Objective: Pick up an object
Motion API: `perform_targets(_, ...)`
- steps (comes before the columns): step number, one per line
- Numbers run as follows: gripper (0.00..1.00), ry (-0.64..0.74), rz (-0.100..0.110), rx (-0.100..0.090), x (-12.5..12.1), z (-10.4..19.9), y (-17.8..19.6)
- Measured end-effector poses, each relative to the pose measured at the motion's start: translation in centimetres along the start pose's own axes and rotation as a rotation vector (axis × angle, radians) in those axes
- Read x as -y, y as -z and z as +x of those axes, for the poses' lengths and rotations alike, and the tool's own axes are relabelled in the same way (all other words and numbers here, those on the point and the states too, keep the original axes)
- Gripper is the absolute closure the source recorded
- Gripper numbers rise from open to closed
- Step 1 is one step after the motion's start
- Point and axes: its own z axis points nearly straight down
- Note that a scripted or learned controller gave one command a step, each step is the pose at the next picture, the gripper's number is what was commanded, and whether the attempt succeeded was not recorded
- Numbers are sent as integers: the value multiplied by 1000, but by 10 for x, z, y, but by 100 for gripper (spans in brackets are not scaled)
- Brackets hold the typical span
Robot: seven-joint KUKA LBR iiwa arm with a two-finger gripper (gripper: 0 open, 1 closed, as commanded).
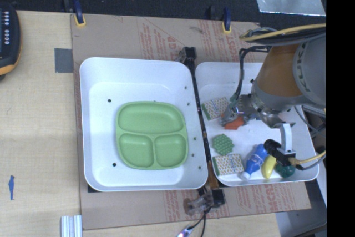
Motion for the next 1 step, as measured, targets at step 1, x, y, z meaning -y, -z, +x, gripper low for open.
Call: perform_targets(1,100,-1,-4,-1,-1,68,108)
